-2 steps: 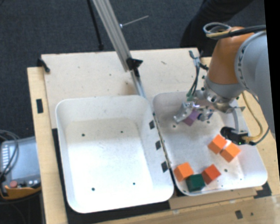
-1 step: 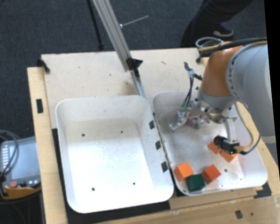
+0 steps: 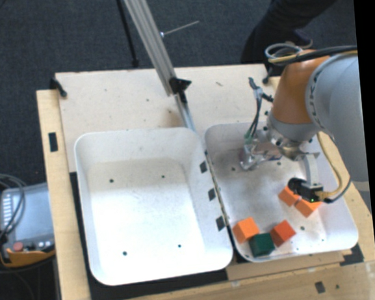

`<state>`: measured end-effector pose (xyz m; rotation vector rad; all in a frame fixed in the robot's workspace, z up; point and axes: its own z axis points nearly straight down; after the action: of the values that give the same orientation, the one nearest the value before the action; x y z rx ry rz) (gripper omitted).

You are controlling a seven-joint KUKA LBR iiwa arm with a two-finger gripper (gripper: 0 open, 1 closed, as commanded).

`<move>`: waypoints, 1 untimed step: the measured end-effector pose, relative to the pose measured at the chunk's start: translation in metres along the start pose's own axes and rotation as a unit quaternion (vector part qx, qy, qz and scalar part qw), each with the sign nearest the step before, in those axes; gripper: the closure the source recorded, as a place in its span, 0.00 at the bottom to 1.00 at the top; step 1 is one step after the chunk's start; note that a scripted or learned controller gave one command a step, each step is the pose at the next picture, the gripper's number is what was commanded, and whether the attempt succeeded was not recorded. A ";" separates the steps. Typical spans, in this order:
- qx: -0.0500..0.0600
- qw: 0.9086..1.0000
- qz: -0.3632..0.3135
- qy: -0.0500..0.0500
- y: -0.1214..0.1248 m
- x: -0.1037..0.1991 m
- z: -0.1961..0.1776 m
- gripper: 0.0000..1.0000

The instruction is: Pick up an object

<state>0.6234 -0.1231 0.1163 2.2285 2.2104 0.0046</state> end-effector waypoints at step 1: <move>-0.002 1.000 -0.001 -0.001 -0.001 -0.005 -0.064 1.00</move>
<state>0.6221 -0.1279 0.1804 2.2225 2.2111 0.0072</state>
